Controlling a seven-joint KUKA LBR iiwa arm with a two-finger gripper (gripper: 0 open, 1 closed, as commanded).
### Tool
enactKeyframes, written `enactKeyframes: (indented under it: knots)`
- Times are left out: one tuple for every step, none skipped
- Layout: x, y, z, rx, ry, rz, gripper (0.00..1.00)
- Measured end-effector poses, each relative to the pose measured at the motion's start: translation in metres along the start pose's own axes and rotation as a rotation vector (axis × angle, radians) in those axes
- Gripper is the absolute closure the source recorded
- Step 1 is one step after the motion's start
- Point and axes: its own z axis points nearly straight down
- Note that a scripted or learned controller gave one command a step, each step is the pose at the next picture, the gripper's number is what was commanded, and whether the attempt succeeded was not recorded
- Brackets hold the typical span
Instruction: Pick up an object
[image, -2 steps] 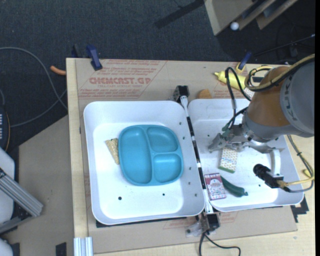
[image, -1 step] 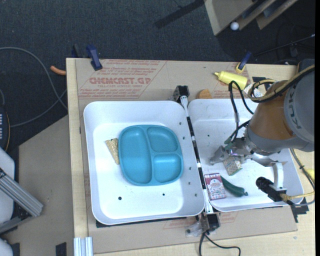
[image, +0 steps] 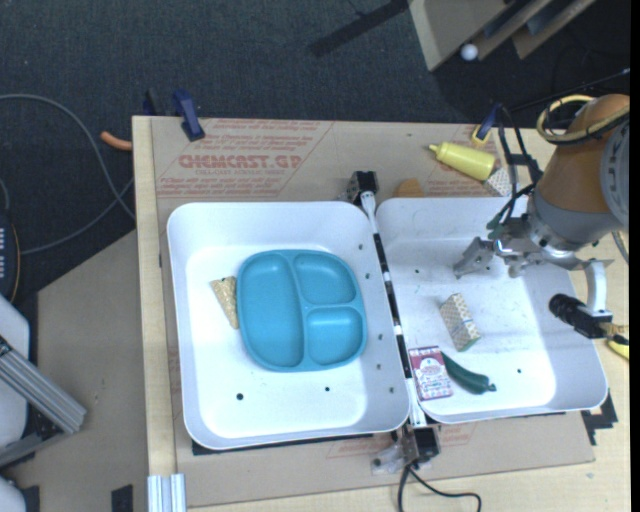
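Note:
My gripper (image: 493, 258) hangs over the upper middle of the right bin (image: 530, 395), its two grey fingers (image: 469, 263) spread open with nothing between them. A small patterned block (image: 458, 320) lies on the bin floor just below and to the left of the gripper, apart from it. Further toward the front left corner lie a maroon card box (image: 428, 372) and a dark green pepper-like object (image: 467, 375), side by side. The left bin (image: 200, 400) holds a blue divided plate (image: 300, 308) with a tan wafer (image: 226, 297) at its left edge.
A yellow bottle-shaped object (image: 462, 157) lies on the bench behind the right bin. A black part (image: 578, 315) juts over the right bin's right rim. Black clips (image: 364, 186) hold the wall shared by the two bins.

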Motion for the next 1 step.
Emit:
enactKeyframes:
  knots:
    - [0.0594, -0.0257, 0.0363, 0.004, 0.003, -0.001, 0.0]
